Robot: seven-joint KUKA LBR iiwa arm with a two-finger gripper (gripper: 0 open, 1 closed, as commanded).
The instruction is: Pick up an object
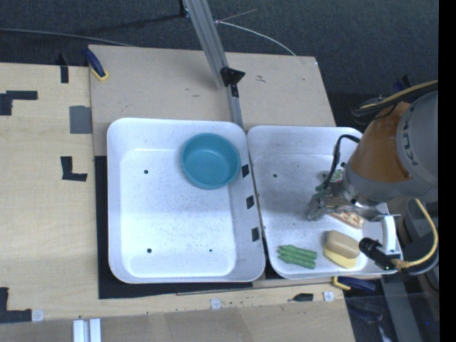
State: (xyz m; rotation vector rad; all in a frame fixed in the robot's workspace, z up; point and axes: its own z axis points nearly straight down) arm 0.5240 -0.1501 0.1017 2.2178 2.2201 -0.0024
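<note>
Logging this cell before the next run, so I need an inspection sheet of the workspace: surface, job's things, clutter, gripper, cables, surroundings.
Surface: light wooden bench bearing two shallow white bins side by side, left bin and right bin; both floors look speckled.
Job's things: round blue plastic bowl in the left bin's upper part; green ridged pod-like item and pale yellow block by the right bin's near edge, apart from each other.
Clutter: black tape marks on the bench.
Gripper: gripper low over the right bin; jaws' state unclear.
Cables: thin pale wire above the bins; yellow cable by the arm.
Surroundings: slanted grey metal pole; dark floor.
</note>
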